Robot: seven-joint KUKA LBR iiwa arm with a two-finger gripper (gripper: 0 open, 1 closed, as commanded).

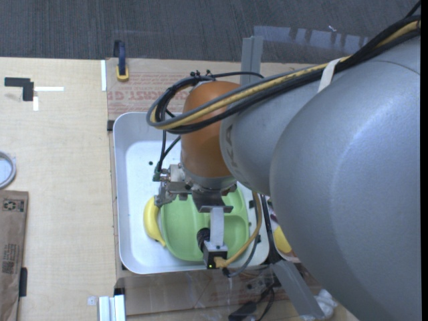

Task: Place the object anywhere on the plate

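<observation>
A white bin (130, 179) sits on the tabletop (60, 179). A green plate (179, 238) lies in the bin's near part. A yellow banana (152, 223) lies in the bin, right against the plate's left edge. The big grey arm (334, 166) hangs over the plate, with the gripper (204, 206) low above it. It is too hidden to tell if the gripper is wide or narrow.

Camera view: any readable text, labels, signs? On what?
Red print on the brown cardboard sheet behind the white bin: upside down, blurred, unreadable.
Recycling-arrows sign on the brown paper bag at the left edge; fine print beneath it too small to read.
Green plastic plate: no text.
</observation>
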